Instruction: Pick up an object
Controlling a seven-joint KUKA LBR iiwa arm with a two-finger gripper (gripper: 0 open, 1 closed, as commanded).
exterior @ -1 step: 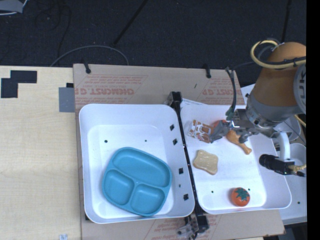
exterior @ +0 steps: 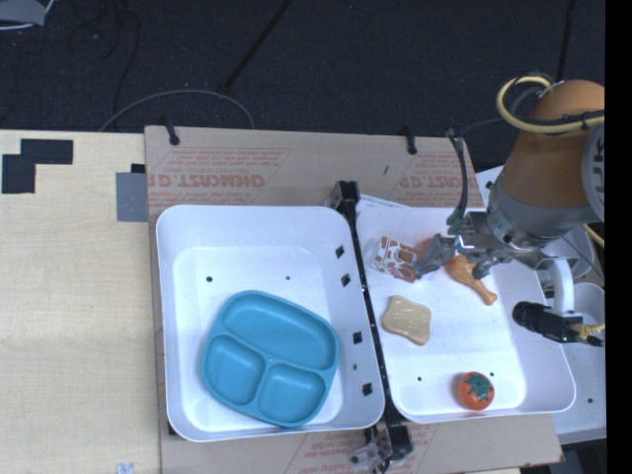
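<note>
Nearest the lens, a round orange-red tomato-like toy (exterior: pixel 475 390) with a green top sits low in the right bin (exterior: pixel 538 388), whose white plastic is smooth. Above it lies a pale, lumpy bread-slice shape (exterior: pixel 407 320), then a crinkled printed packet (exterior: pixel 394 258). The gripper (exterior: pixel 441 253) hangs over an orange drumstick-shaped toy (exterior: pixel 470 276); whether its jaws are apart cannot be told. A glossy blue three-compartment plate (exterior: pixel 270 356) fills the left bin (exterior: pixel 183 265).

Even overhead light falling on the bench, white bins (exterior: pixel 252 227) glowing bright, floor beyond lying dim, shadows staying faint, picture looking slightly soft and grainy, small items blurring.
</note>
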